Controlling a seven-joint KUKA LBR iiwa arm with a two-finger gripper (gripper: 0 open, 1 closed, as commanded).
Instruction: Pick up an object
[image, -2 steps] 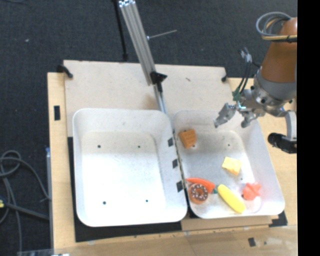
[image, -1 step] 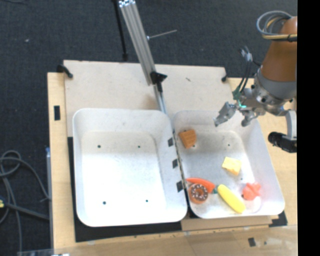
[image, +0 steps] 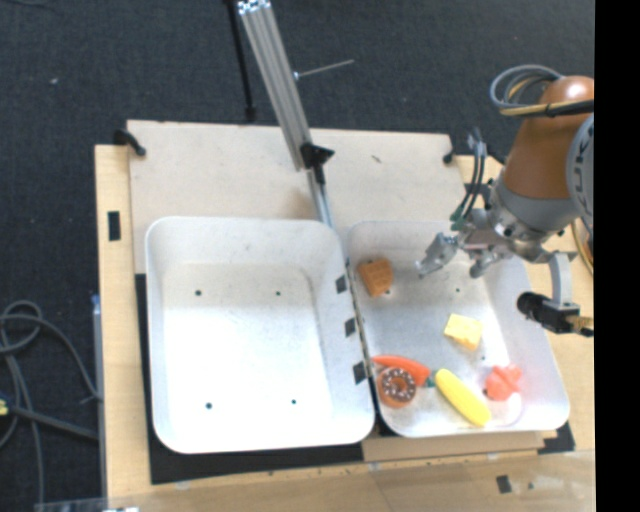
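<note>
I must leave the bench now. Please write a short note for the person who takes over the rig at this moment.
Gripper: open, holding nothing, over the far part of the right bin.
In the right bin: brown bread piece, yellow cheese wedge, banana, chocolate donut against an orange carrot-like piece, small red-orange toy.
Done: no pick yet.
Left: choose one object, come down, close, lift. The bread piece and the cheese wedge appear nearest.

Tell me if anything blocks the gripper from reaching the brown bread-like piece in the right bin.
Nothing visible does. The gripper hangs over the right bin, and only bare bin floor separates it from the brown bread-like piece.
</note>
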